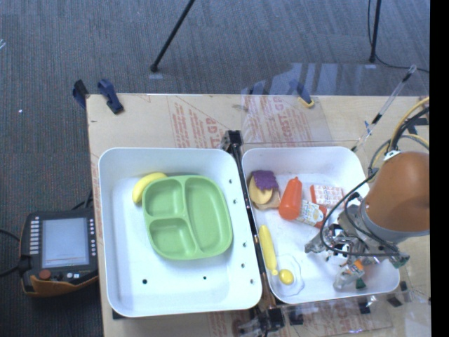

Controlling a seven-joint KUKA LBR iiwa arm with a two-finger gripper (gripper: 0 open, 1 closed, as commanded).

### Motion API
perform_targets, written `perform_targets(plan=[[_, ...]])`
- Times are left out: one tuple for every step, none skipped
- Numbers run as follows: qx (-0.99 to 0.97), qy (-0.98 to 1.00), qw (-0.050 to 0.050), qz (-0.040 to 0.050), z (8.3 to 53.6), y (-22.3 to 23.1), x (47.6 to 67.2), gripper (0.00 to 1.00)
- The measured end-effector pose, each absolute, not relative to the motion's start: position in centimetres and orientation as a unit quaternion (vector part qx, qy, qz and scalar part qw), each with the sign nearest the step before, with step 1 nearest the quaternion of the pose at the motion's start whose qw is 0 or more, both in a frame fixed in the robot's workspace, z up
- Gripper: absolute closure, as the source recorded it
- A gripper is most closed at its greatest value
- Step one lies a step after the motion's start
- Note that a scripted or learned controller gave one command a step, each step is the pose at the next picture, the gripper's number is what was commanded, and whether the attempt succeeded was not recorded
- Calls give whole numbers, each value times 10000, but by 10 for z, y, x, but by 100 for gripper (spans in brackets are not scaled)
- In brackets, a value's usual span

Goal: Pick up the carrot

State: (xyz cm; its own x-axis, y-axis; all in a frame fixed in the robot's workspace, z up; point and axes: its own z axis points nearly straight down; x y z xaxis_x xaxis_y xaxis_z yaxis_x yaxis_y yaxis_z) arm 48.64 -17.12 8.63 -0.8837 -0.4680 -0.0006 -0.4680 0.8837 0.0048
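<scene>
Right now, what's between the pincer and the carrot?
Camera view: a red-and-white packet lies between the pincer and the carrot, touching the carrot's right side.

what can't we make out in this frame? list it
- Gripper, camera view: the arm's wrist and cables cover it, so finger state is unreadable.
- Small orange-and-green thing beneath the gripper: mostly hidden, may be the carrot, can't confirm.
- Banana, left bin: green tray covers its right end.
- Packet, right bin: print too small to read.
</scene>
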Motion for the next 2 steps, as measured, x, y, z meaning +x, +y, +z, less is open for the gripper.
perform_targets(plan=[[2447,-9696,-10,-35,96,-168,488,100],[3112,-9503,-19,-10,128,-164,494,100]])
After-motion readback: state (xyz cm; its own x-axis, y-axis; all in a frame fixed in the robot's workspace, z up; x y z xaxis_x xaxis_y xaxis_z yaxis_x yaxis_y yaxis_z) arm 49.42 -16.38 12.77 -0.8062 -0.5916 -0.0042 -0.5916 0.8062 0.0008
